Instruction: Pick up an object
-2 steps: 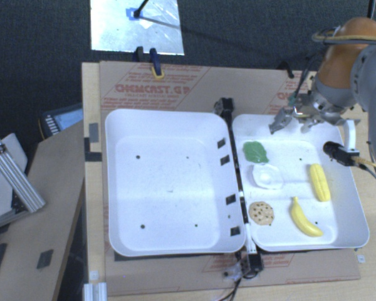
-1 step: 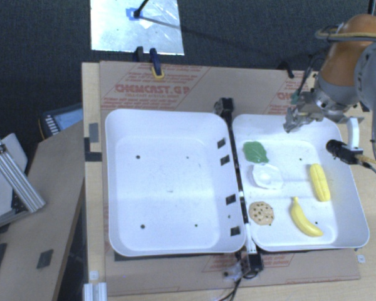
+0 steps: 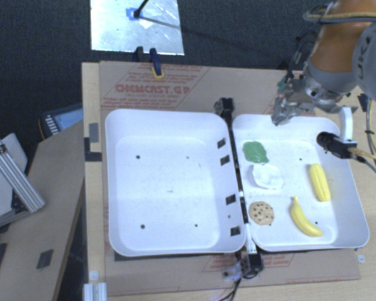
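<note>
Where the two white bins sit side by side on the surface [image 3: 94,93], the nearest items lie in the right bin [image 3: 357,227]: a round brown cookie [image 3: 261,213] close to the dividing edge, and a yellow banana [image 3: 304,218] just to its right, curved and lying flat. Slightly farther back, a yellow corn-like piece [image 3: 319,182] lies near the right wall, apart from the banana. Between the cookie and the far half, a white lumpy object [image 3: 267,176] rests touching or just beside a green leaf-shaped piece [image 3: 255,151] behind it. The left bin [image 3: 116,187] shows its bare floor with small dark dots. At the far rim of the right bin, the tool [image 3: 282,118] hangs above the bin's back edge, well apart from every item; cannot tell whether it is spread or closed. Nothing visible sits in it. Farthest back, a shiny metallic sheet [image 3: 136,17] lies on the dark ground.
</note>
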Controlling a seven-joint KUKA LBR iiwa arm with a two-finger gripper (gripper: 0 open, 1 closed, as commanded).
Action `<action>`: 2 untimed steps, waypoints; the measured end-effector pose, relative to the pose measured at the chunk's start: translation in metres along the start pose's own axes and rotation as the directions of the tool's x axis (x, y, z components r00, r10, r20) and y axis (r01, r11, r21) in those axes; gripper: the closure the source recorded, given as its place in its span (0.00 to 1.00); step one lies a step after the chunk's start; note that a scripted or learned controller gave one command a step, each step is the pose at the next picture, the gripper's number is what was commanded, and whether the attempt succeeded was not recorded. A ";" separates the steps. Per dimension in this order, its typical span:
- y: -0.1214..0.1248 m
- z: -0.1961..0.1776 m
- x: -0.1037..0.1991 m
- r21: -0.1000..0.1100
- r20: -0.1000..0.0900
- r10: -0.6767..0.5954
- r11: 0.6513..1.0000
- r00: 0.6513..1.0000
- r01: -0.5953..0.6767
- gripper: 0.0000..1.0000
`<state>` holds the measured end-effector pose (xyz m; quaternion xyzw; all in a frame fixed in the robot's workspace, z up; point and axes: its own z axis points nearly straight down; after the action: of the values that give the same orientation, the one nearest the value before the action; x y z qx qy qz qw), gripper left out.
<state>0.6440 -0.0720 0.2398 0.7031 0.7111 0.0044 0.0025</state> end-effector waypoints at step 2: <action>-0.134 -0.120 0.091 0.004 -0.001 -0.001 1.000 1.000 0.001 1.00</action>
<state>0.5074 0.0173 0.3584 0.7029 0.7113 0.0032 0.0010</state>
